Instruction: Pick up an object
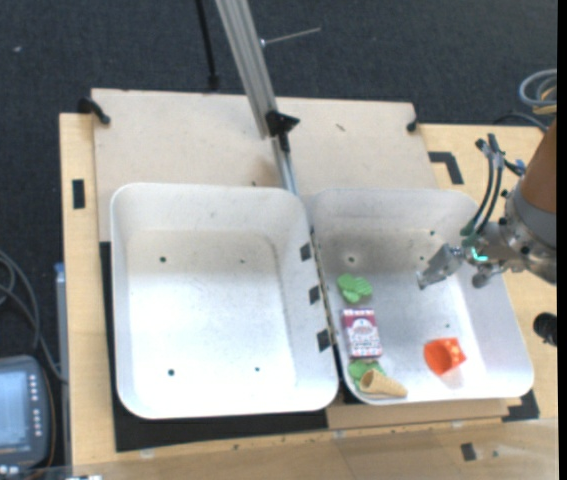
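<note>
Two white bins side by side on the bench (213, 118); left bin (213, 298) bare-floored, right bin (413, 218) carrying all four candidates; end effector (441, 266) hanging over the right bin's middle, toward its far-right side, arm entering from the right edge; impossible to tell whether spread or pressed together at this size and angle, and nothing visibly pinched. Green object (354, 289) near the right bin's left wall; maroon box (362, 333) just beside it toward the near edge; yellow cone (382, 382) at the near-left corner, close against the rim; orange object (444, 355) apart from the rest, toward the near-right corner. Likely still in the approach, no target yet settled. Risks from here: a descent on the green object or maroon box, crowded by the left wall, probably clipping the wall or nudging the neighbour; the cone, tucked where floor curves into rim, probably rolling away from a closing pinch; the orange object, small and possibly lopsided, apt to squirt out; straight down from here, only bare floor.
</note>
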Controlling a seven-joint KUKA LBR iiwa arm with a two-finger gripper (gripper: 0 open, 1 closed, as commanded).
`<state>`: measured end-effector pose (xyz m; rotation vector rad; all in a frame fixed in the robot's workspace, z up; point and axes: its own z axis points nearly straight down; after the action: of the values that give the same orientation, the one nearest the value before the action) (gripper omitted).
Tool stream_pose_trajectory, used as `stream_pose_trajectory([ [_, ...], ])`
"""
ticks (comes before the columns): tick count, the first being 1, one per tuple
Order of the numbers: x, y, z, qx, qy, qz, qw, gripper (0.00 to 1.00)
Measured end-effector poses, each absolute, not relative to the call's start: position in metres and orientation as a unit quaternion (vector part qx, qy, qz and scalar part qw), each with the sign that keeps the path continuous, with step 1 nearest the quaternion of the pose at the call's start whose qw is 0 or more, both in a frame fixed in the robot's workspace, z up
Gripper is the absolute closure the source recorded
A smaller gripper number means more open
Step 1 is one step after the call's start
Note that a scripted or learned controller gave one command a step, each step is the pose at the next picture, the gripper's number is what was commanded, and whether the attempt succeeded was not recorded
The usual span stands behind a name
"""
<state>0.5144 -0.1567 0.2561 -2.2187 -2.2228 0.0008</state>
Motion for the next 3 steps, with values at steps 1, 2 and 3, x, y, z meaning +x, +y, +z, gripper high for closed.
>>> stream_pose_trajectory([
  [1,0.515,-0.157,0.258,-0.707,-0.707,-0.0009,-0.001,0.0],
  [2,0.523,-0.152,0.209,-0.709,-0.706,0.0013,0.001,0.0],
  [3,0.521,-0.152,0.166,-0.708,-0.706,0.0012,0.0,0.0],
])
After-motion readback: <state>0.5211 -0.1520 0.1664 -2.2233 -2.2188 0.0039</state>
